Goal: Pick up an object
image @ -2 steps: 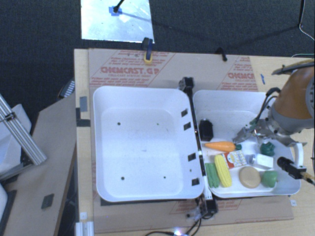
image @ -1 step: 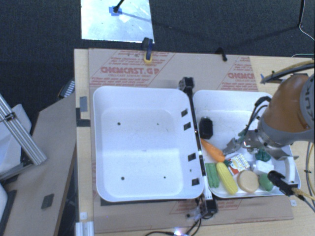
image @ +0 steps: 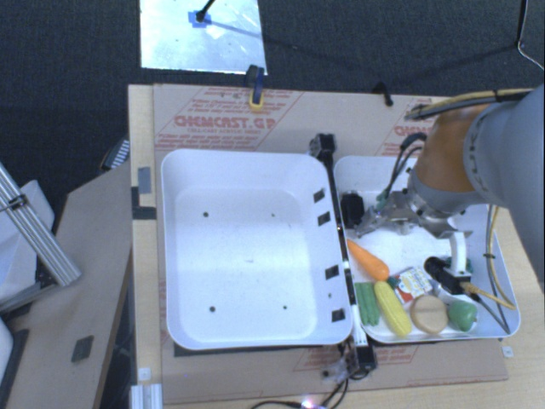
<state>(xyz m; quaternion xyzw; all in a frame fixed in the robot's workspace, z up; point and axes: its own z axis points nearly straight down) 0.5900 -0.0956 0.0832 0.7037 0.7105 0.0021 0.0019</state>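
Note:
My gripper (image: 368,220) hangs low over the upper left part of the right bin (image: 498,254), close to its left wall. Just below it an orange carrot (image: 368,261) lies at a slant. Along the bin's near edge sit a green vegetable (image: 367,303), a yellow corn cob (image: 392,307), a tan round piece (image: 428,314) and a green pepper (image: 462,315). Behind the corn lies a small red and white packet (image: 412,281). The grey arm with its orange band (image: 447,156) hides the back right of this bin.
The left bin (image: 247,245) stands beside the right one, with black clips (image: 328,220) along the shared wall. Both bins rest on a cardboard sheet (image: 230,122). A metal plate (image: 202,24) lies beyond the bench.

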